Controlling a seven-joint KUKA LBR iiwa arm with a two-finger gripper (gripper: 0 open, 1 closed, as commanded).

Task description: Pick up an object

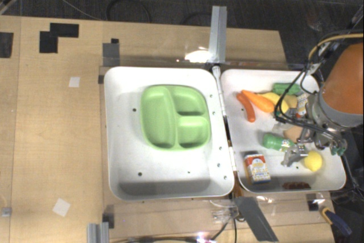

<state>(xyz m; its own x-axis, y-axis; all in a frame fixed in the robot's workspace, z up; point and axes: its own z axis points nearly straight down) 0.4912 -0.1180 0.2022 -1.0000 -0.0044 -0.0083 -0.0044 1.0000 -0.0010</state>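
Right bin [239,122]: my fingers [296,153], grip state unreadable, poised low. Lemon [313,162] at 3 o'clock, just beside; green bottle [274,141] at 10; carton [257,168] at 8. Left bin [122,122]: green tray [173,116].

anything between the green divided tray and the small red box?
In the camera view, the bins' adjoining rims and bare white floor separate the green divided plastic tray from the small red carton.
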